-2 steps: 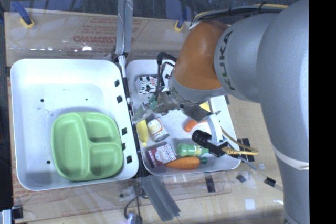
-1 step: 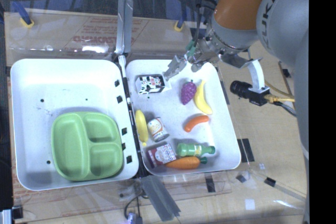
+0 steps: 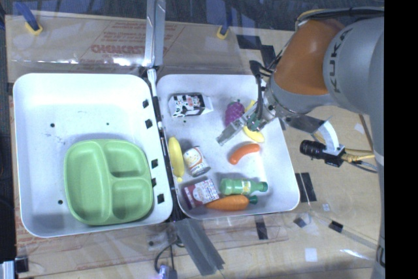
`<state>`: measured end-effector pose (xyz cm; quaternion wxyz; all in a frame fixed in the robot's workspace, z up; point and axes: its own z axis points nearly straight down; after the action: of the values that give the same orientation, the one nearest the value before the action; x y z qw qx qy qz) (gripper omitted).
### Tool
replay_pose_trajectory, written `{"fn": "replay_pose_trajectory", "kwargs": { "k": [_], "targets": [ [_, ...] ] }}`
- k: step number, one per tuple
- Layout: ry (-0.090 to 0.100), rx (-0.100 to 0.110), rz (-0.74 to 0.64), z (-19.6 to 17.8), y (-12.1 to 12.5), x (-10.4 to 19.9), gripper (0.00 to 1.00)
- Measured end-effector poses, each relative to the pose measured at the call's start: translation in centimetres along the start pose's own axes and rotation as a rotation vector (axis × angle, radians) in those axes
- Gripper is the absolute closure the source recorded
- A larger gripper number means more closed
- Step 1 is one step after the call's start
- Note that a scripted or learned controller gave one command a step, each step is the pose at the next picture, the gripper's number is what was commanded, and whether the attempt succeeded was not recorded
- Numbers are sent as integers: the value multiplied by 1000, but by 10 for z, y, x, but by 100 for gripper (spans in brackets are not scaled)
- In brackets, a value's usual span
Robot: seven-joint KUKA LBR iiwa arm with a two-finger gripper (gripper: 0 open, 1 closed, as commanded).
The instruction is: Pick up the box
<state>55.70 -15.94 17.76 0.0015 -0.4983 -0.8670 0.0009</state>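
Hovering over the right bin [image 3: 285, 170], my pincer [image 3: 243, 125] sits just under the grey wrist, low above the bin's upper right part. I can make out a metal finger [image 3: 228, 134] slanting down and to the left, but the view is too slanted and too small for me to say how wide the pincer stands, so I cannot tell. Nothing shows between its tips.

Right beside it lies a purple bunch of grapes [image 3: 234, 112] on its upper left, a yellow piece [image 3: 255, 134] tucked under the wrist, and an orange sausage-shaped toy [image 3: 244, 153] just below.

The box [image 3: 188, 105], white with black cow patches, lies flat near the top left of the same bin, well to the left of the pincer and slightly farther up the view. Its long axis runs nearly left to right, tipped a little. The grapes lie between it and the pincer, so I judge the coming move as a short travel leftward past them, with the fingers turned to close across the box's short side.

Lower in the bin lie a banana [image 3: 176, 157], a small can [image 3: 195, 161], a dark red packet [image 3: 202, 191], a green bottle [image 3: 243, 187] and a carrot [image 3: 227, 203]. The left bin [image 3: 39, 101] carries a green divided tray [image 3: 109, 180].
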Motion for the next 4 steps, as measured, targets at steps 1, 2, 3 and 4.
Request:
{"fn": "replay_pose_trajectory", "kwargs": {
  "k": [1, 2, 3, 4],
  "targets": [
    [-2, -3, -12, -47, 8, 16, 0],
    [-3, -5, 7, -142, 62, -50, 0],
    [1, 1, 235, -13, 94, 44, 0],
    [-1, -1, 247, -45, -34, 55, 0]
  ]
}}
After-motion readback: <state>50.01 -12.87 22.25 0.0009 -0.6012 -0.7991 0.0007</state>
